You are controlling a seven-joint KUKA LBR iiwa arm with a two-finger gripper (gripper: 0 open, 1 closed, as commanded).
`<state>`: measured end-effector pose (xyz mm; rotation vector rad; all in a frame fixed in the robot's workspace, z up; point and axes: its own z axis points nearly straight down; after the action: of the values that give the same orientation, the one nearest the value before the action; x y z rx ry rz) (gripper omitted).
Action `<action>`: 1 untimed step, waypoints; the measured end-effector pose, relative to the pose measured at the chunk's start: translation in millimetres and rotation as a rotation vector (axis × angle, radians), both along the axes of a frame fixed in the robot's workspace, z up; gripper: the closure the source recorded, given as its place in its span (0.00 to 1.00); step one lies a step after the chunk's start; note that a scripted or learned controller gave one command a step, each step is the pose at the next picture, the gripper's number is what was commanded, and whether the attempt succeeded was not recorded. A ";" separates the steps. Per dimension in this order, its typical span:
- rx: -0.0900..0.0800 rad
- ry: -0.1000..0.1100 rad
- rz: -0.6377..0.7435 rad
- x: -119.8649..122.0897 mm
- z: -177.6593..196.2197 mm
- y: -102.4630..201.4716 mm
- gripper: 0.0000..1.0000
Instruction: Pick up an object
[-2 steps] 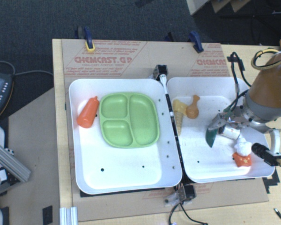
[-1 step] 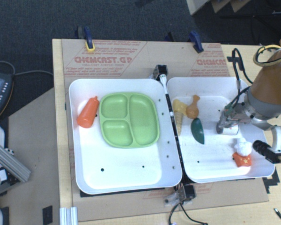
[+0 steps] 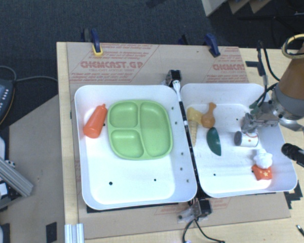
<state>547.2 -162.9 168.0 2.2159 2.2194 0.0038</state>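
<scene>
End effector point(image 3: 252, 127) low in right white bin point(image 3: 228, 186), over small grey-and-white cylinder point(image 3: 245, 138); finger state cannot be told. Cylinder lying on its side, long axis left-right, grey end toward dark green leaf-shaped piece point(image 3: 214, 141). Orange-and-white toy point(image 3: 262, 166) just below; left white bin point(image 3: 91, 186) carrying green divided plate point(image 3: 140, 129), orange bottle point(image 3: 95, 121).

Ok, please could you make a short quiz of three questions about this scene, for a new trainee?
1. True or false: the green divided plate lies in the left bin.
2. Which thing shares that bin with the plate? A) dark green piece B) orange carrot-shaped toy C) tan pear-shaped piece
3. Fill in: the gripper is over the ___ bin.

Key
1. True.
2. B, the orange carrot-shaped toy lies beside the plate's left edge.
3. Right; it is above the right bin, close to a small white and red cylinder.
</scene>
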 end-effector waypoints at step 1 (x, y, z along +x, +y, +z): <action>-0.001 -0.002 0.000 1.4 53.7 -0.2 1.00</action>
<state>548.6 -163.1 221.7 2.2148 2.2181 0.0050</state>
